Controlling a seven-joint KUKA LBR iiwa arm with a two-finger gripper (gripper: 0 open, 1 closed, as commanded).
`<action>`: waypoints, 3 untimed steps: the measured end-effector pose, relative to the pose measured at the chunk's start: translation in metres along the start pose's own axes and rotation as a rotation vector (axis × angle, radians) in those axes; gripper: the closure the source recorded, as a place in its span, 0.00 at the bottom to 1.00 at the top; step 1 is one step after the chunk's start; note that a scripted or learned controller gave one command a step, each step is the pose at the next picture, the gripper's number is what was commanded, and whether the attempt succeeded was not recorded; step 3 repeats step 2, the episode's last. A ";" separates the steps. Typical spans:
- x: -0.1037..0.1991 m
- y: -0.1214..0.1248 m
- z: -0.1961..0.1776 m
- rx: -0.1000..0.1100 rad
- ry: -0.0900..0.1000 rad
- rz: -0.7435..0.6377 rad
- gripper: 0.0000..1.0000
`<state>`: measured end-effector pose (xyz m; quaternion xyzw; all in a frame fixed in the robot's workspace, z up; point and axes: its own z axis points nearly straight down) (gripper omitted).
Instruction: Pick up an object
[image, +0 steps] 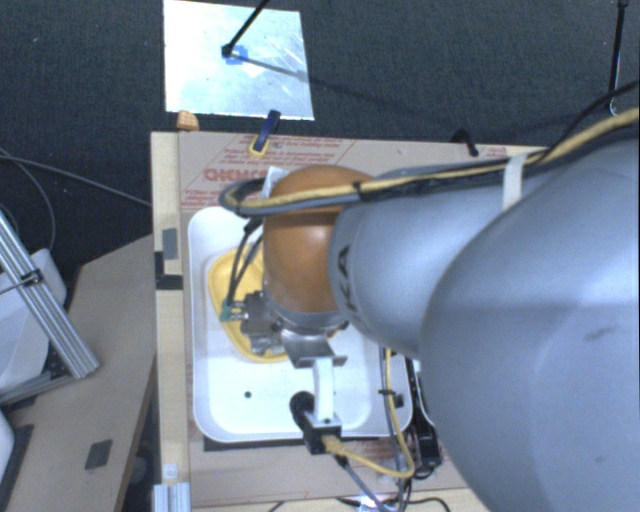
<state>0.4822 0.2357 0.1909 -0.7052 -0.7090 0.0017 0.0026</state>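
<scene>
- The gripper hangs low inside the white bin, under the orange band of the arm; its tips are hidden behind the wrist housing, so I cannot tell whether it is released, clenched or grasping anything.
- It sits directly above the yellow object, which lies against the bin's left wall, toward the far-left corner. That placement reads as a descent onto the object, the likely target of the pick.
- Only the object's left part shows, curving out from under the wrist; whether the pincer touches it cannot be judged.
- Lying so near the wall, the object leaves little room on its left side, which could make the grasp awkward, in my judgement.
- The bin's near floor, toward the near-left corner, carries a small dark speck, well apart from the yellow object.
- A white bracket hangs from the wrist over the bin's near edge, with yellow cables trailing just to its right; they are slung along the arm so they travel with it.
- The arm's grey body covers the bench's right side, so what lies there stays unseen.
</scene>
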 end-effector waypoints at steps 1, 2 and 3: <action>-0.001 0.005 -0.010 -0.006 0.001 0.002 1.00; -0.035 0.004 0.018 -0.004 -0.003 0.008 1.00; -0.035 0.004 0.018 -0.004 -0.003 0.008 1.00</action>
